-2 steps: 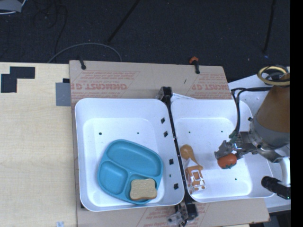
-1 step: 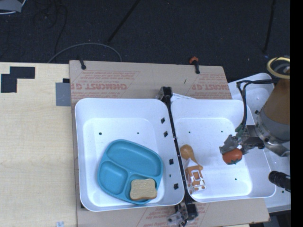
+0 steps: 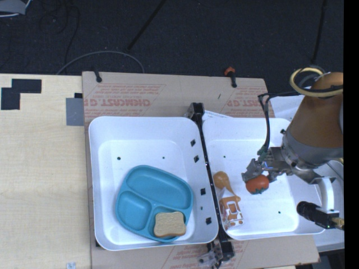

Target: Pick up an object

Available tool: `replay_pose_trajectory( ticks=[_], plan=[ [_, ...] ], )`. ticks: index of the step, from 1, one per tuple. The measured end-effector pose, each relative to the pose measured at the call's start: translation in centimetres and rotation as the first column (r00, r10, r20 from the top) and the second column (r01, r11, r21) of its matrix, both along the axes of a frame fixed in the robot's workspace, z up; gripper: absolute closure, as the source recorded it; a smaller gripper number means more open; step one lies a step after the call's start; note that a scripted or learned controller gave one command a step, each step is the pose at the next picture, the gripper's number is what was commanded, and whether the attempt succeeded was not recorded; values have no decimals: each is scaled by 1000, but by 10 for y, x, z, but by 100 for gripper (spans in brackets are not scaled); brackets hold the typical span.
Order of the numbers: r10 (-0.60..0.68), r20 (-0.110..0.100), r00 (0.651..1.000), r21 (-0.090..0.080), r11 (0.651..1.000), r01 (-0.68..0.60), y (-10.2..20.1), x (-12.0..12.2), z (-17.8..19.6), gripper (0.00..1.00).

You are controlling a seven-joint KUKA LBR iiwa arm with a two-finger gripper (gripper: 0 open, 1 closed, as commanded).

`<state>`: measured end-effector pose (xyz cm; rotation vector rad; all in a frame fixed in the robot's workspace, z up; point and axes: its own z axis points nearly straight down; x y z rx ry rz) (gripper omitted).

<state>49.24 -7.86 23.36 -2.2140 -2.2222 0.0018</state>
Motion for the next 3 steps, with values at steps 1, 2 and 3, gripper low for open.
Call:
replay_pose_trajectory(
  ticks=[1,2,3],
  plan=[
    [2,1,1000,0,1000,-2,61,7,1,100],
    [-1,0,1000,-2,1000,1,104,11,-4,100],
    [1,-3,1000,-1,1000,-1,162,7,-15,100]
  ],
)
